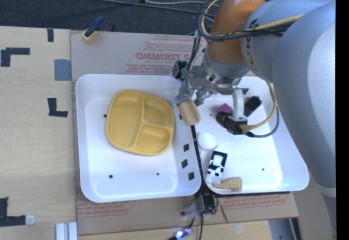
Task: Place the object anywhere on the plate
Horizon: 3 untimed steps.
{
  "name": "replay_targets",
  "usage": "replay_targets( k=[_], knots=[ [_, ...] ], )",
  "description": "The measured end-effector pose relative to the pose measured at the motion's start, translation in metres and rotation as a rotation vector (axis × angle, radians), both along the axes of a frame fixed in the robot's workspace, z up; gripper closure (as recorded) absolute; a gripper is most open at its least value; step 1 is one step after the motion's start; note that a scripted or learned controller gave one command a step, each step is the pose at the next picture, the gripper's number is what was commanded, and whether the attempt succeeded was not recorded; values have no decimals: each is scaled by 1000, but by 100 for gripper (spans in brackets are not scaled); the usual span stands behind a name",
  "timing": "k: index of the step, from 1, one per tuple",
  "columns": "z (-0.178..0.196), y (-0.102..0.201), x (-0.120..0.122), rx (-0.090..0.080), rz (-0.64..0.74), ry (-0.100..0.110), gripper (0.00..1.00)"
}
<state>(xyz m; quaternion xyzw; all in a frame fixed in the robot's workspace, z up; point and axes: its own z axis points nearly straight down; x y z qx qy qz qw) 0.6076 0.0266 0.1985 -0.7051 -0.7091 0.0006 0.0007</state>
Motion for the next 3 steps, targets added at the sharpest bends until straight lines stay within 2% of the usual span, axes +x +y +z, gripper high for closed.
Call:
replay_targets(
  k=[1,2,3],
  knots=[
    [17,55,16,1,1,-2,100],
    [12,113,30,1,1,-1,100],
    [30,170,45,2,1,-3,100]
  ],
)
